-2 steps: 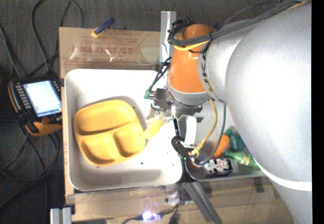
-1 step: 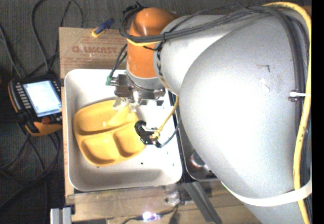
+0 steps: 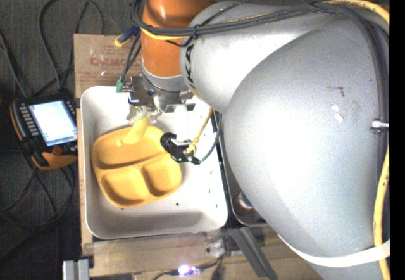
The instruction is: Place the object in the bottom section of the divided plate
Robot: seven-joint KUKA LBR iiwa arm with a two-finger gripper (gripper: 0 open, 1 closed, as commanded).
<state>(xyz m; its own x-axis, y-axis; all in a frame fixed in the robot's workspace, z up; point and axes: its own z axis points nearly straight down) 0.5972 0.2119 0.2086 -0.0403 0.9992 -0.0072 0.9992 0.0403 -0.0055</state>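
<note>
**Item 1, pale yellow object** [image 3: 137, 129]. A small, soft-looking piece whose exact kind is hard to read. It sits directly under my claw, at the upper edge of the plate's large top compartment. It may be resting on the rim or hanging just above it; I cannot tell which.

**Item 2, divided plate** [image 3: 107, 153]. Yellow-orange with 3 compartments: 1 large above and 2 smaller ones [image 3: 140, 181] side by side below. It lies flat in the white bin, toward the bin's left wall.

**Item 3, claw** [image 3: 140, 110]. It points down beneath my orange band [image 3: 168, 19], touching or nearly touching the object. From this angle I cannot tell whether it is wide, narrow or clamped on the piece.

**Item 4, white bin** [image 3: 101, 218]. It holds the plate, and its floor below the plate is bare.

**Item 5, handheld screen** [image 3: 45, 121]. It sits lit on the floor left of the bench, well apart from the work.

**Step in hand:** my judgement is that the object is at the wrong end of the plate, so placing is not yet done.

**Next move calls for:** a sure hold on the piece, then carrying it down the view across the divider ridge and letting go low over a lower compartment.
</note>
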